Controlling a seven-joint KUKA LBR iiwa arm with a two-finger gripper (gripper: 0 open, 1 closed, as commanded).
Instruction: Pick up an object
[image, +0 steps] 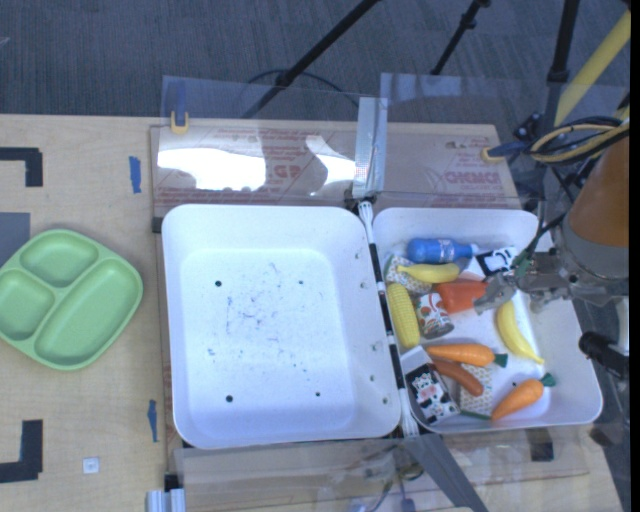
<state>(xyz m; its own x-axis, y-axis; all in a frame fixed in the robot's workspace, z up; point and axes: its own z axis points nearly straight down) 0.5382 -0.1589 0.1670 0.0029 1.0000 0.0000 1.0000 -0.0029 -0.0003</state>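
Overhead, gripper (503, 290) low in the right bin (560, 225), finger state unclear, nothing visibly held; red pepper (461, 296) touching its left, banana (516, 332) just below, blue bottle (440, 249) above-left

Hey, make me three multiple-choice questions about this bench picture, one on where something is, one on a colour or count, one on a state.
1. Where does the green three-compartment plastic plate lie?
A. on the wooden bench left of both bins
B. inside the right bin
C. on the arm

2. What colour is the small plastic bottle at the far end of the right white bin?
A. red
B. blue
C. green

3. How does the yellow toy corn cob rest?
A. standing upright
B. hanging from the gripper
C. lying flat by the divider

Answers: 1 A, the plate sits on bare wood beside the left white bin. 2 B, its body is blue. 3 C, it lies lengthwise along the right bin's left wall.
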